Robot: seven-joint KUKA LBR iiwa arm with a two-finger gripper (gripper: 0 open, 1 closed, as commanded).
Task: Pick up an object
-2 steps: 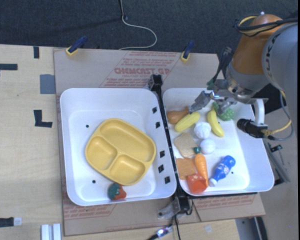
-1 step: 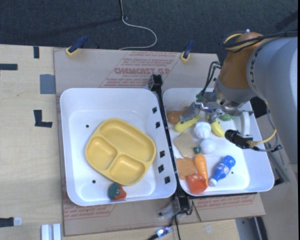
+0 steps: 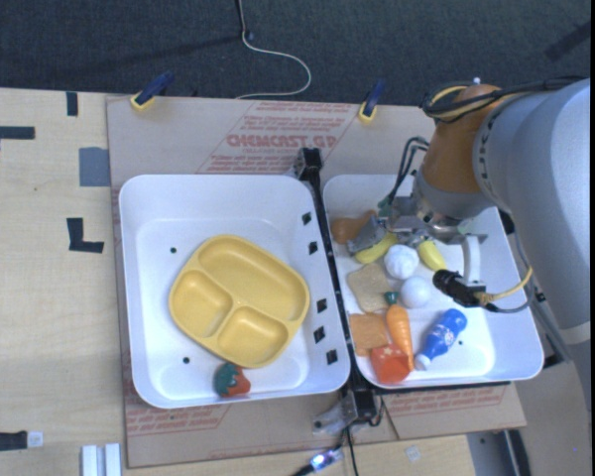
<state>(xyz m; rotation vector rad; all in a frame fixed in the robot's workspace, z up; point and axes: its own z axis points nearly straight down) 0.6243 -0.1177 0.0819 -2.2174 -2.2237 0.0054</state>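
My gripper (image 3: 405, 238) hangs low over the back of the right bin (image 3: 511, 350), under the orange band of the arm. Directly beneath it lie a white ball (image 3: 401, 262), a yellow banana-like piece (image 3: 374, 251) and a brown piece (image 3: 349, 228). A second white ball (image 3: 416, 292), a tan slice (image 3: 369, 285), a carrot (image 3: 400, 328), a blue bottle (image 3: 442, 334), an orange block (image 3: 368, 333) and a red piece (image 3: 390, 366) fill the front of that bin. The arm hides the fingers.
The left bin (image 3: 149, 226) holds a yellow divided plate (image 3: 240, 298) and a small green and red toy (image 3: 230, 380) by its front wall. A black divider (image 3: 321, 256) runs between the bins. A cable (image 3: 506, 300) loops beside the wrist.
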